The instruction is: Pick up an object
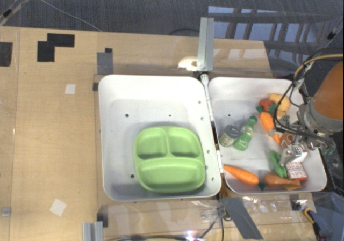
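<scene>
1. I see the left bin holding a green divided tray toward its front, with bare floor behind.
2. The right bin is crowded along its right side: green bottle, carrot, small carton, print unreadable.
3. The gripper hangs above the carton; I cannot tell its finger state.
4. Wooden bench, grey carpet behind.

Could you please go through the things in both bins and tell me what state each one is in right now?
Green divided plate: flat, right way up, in the left bin.
Green bottle: on its side in the right bin.
Small can: lying beside the bottle.
Carrot: flat near the front wall.
Small orange carrot: lying tilted.
Red and white box: under the gripper.
Gripper: low over the right bin, nothing visibly held.
</scene>
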You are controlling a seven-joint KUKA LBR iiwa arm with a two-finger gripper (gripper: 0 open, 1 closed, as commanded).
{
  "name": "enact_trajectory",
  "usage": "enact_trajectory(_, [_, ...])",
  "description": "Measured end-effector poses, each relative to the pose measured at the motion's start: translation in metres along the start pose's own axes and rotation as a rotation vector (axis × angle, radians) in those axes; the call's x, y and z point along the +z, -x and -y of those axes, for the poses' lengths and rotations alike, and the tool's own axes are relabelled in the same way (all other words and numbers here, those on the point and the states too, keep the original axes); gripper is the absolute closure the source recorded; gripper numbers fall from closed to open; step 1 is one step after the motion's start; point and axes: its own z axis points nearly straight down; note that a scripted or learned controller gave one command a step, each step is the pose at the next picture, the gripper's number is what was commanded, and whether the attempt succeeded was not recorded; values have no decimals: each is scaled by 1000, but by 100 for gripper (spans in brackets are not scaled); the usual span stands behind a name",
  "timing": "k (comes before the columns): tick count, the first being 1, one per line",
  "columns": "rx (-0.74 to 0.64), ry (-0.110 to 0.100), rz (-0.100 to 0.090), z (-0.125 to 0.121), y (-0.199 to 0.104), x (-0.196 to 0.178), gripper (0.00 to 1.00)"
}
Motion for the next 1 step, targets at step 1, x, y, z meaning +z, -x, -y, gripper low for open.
enact_trajectory(1, [-148, -3, 17, -42, 84, 8, 0])
